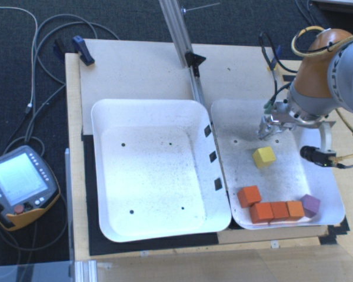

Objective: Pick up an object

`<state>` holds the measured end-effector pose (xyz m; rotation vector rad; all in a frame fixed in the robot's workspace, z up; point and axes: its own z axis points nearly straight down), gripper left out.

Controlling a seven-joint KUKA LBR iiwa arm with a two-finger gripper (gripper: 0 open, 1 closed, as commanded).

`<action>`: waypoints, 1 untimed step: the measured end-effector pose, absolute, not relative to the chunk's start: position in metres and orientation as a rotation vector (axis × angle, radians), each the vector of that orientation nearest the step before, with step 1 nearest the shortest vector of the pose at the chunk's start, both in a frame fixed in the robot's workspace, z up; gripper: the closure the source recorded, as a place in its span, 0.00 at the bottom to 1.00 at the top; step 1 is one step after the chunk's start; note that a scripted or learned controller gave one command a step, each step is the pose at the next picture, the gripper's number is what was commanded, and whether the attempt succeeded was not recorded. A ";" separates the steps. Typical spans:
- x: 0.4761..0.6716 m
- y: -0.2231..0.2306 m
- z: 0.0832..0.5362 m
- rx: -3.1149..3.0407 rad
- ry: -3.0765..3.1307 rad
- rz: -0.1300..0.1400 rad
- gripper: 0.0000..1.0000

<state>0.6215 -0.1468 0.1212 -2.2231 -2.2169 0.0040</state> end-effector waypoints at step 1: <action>0.622 -0.145 0.122 -2.220 -2.220 0.002 0.00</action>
